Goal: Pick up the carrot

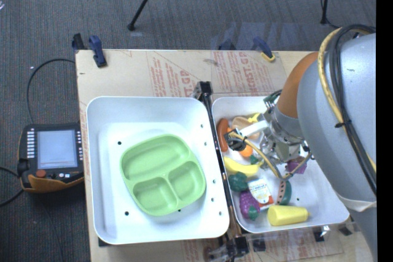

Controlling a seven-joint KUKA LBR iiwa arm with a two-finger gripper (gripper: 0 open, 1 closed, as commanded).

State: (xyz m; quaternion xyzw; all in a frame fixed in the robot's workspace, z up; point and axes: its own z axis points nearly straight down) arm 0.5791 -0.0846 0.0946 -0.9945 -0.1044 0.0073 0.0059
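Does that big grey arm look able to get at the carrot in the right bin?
Probably yes. The carrot lies uncovered at the right bin's left wall, with the gripper right next to it; the wall and the banana crowd it somewhat.

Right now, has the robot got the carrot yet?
Not that I can see. Done: the arm has reached into the right bin, and its gripper is low over the toy food. In hand: nothing I can see between its fingers. Left: grabbing and lifting the carrot, which lies at the bin's left edge beside the banana. The green plate sits in the left bin.
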